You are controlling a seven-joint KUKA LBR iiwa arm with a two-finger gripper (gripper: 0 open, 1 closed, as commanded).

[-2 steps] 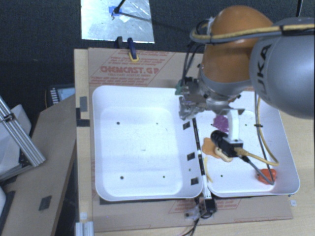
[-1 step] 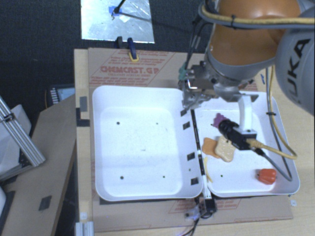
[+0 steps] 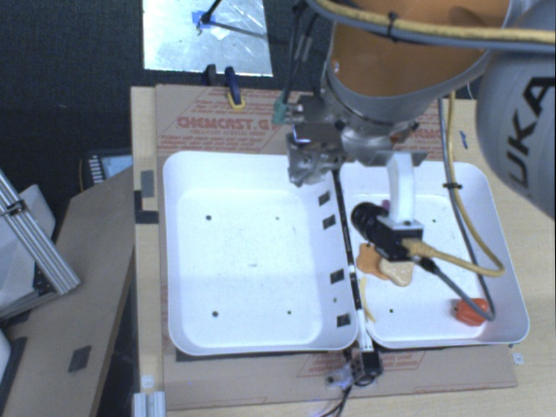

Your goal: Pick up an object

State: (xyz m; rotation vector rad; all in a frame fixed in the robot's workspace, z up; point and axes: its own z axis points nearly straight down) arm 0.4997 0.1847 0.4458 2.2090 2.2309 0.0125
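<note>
Up at the far end of the dark seam point(image 3: 344, 250) where the two bins are meeting, the grey metal two-finger gripper point(image 3: 304, 172) is hanging low over the bin walls. Whether it is clenched or released cannot be told, since its tip is showing as one dark grey block from this slant. Above it the wrist is widening into the broad orange band point(image 3: 408, 24) and the bulky grey arm point(image 3: 521, 137), which is reaching in from the right of the seam. Just right of the seam, about halfway along it, a flat tan rounded piece point(image 3: 398, 274) is lying on the floor of the shallow white right-hand bin point(image 3: 417, 324), with a thinner orange-brown patch point(image 3: 369, 259) adjoining it on the seam side. Both are lying well apart from the gripper. Much farther right of the seam, near its front end, a small orange-red lump point(image 3: 470, 311) is sitting close to the bin's front corner. Left of the seam, the shallow white left-hand bin point(image 3: 252, 259) is showing a few small dark dots on its floor. Both bins are resting on a brown cardboard sheet with red lettering point(image 3: 208, 122). Beyond the seam's far end and to its left, a blue-and-yellow clamp point(image 3: 233, 89) is gripping the cardboard's edge and a shiny silver foil square point(image 3: 204, 20) is lying flat. Far left of the seam, slanted aluminium rails point(image 3: 30, 241) are leaning beside the pale wooden bench point(image 3: 95, 259).
</note>
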